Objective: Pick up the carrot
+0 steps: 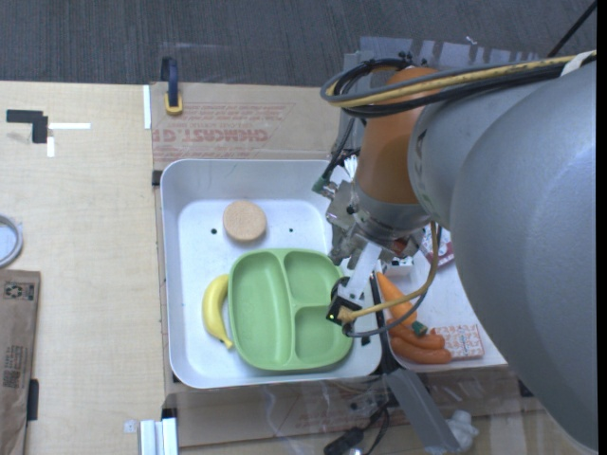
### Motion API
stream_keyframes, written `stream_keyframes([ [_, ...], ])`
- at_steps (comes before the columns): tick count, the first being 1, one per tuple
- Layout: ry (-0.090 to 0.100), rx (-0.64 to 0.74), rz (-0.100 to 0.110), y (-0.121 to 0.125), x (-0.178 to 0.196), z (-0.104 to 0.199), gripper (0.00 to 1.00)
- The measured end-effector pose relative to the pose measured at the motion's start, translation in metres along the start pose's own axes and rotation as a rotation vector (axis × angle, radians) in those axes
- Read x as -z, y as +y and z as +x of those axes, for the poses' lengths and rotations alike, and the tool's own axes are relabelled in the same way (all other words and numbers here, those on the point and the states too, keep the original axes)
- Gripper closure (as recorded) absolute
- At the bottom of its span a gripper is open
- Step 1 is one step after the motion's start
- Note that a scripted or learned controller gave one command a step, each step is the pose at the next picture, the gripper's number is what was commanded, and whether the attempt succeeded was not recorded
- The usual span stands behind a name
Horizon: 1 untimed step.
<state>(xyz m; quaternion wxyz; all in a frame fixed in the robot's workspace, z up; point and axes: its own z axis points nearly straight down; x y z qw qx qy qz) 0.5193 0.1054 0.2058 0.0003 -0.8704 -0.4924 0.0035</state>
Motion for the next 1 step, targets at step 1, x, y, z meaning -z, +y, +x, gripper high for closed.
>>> stream_keyframes([
  [1, 0.002, 0.687, -0.001, -0.0185, -0.0157, -0.0320, 1.00],
])
